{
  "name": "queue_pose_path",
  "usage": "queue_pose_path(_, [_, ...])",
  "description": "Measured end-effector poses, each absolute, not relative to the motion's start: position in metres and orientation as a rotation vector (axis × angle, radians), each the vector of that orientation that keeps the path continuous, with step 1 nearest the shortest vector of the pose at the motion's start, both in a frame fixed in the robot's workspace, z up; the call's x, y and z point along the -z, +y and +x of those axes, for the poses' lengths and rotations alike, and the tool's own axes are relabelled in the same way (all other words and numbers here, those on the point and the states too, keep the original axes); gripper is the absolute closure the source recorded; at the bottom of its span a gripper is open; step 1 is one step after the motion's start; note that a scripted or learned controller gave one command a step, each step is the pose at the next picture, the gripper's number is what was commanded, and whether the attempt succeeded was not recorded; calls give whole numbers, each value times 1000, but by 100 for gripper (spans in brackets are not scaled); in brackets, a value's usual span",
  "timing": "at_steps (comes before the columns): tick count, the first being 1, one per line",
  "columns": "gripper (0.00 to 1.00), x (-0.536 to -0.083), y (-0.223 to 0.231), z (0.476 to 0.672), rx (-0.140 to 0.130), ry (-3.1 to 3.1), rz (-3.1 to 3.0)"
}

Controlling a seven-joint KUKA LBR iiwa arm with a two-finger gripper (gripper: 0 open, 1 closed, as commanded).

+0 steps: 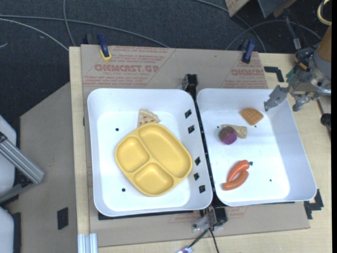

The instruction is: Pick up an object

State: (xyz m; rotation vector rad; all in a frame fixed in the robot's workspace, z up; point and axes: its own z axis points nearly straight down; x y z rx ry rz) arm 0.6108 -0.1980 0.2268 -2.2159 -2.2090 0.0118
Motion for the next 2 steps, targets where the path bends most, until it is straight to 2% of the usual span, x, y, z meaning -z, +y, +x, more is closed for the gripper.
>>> queue_pose_path(1, [0,-235,-197,614,0,-2222,-2221])
queue_pose_path(2, [0,-183,-201,623,-3,-2220,-2218])
